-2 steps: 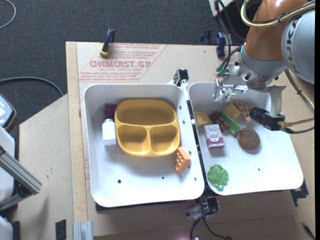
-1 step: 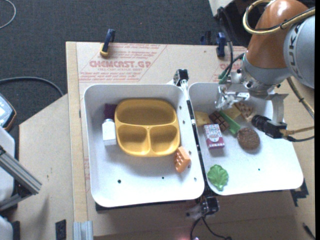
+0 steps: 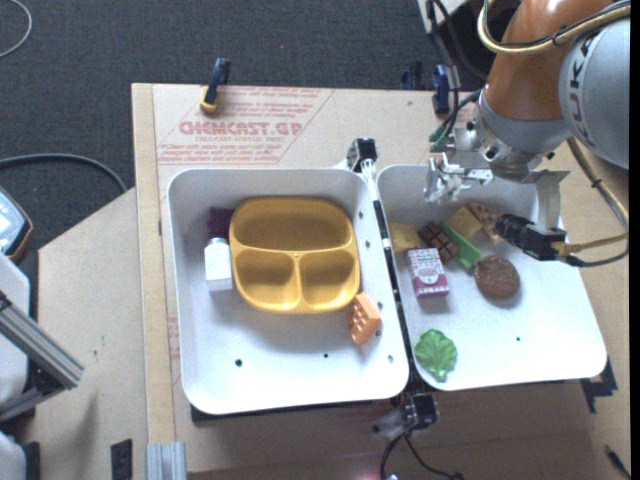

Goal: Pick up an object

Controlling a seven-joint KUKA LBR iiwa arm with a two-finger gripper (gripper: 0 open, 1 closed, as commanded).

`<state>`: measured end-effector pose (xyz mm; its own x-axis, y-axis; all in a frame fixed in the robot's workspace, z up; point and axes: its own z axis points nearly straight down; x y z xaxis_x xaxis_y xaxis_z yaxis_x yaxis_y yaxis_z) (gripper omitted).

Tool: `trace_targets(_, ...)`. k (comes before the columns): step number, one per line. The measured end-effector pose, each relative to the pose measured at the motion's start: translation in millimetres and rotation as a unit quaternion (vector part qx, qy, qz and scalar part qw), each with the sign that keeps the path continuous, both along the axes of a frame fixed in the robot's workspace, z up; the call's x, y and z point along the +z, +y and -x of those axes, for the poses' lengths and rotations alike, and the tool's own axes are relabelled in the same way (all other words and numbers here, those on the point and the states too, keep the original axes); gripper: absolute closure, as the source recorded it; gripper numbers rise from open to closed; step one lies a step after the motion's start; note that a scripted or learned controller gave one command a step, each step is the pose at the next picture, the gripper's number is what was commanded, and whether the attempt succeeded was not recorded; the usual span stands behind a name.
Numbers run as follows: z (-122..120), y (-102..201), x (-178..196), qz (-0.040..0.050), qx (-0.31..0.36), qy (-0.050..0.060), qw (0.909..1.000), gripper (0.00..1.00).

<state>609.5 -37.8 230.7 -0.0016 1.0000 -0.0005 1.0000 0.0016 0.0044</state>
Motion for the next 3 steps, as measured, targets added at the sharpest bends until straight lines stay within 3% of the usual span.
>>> trace_targets(2,17.7,-1.1,-13.1,-0.0005,-0.001,0.005,1.0000,1.00)
trace_targets(3,6.3,-6.2,-14.9,0.0003,-0.001,0.001,1.0000,1.00)
